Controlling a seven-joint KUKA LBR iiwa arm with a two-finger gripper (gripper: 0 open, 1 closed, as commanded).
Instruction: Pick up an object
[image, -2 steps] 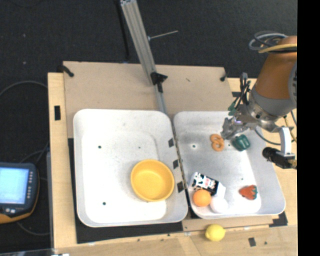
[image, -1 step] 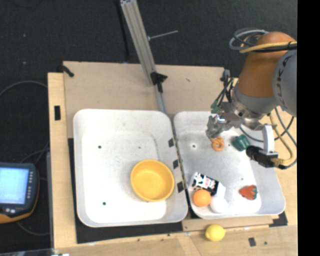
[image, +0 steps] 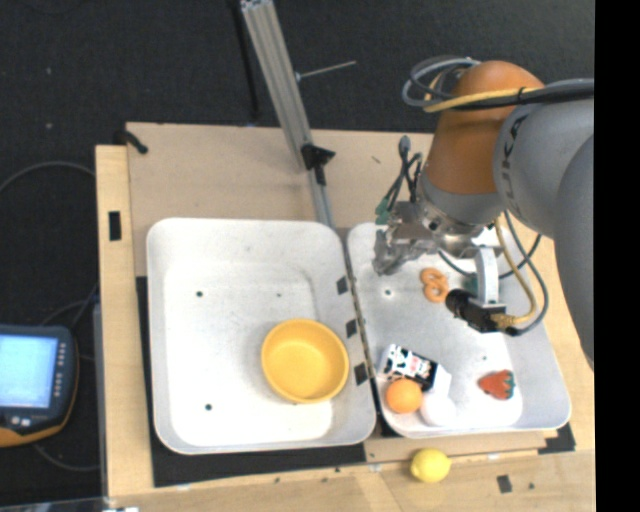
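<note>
Pretzel (image: 434, 284) (long axis up-down) just beside gripper (image: 388, 256)

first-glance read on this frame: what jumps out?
The grey arm with its orange band looms over the far end of the right bin, its gripper low near that bin's far left corner. A yellow bowl sits upright in the left bin, toward its near right corner. A yellow lemon lies outside both bins, on the bench just past the right bin's near rim.

The arm's wrist (image: 455, 215) hides part of the right bin (image: 535, 340).
</note>
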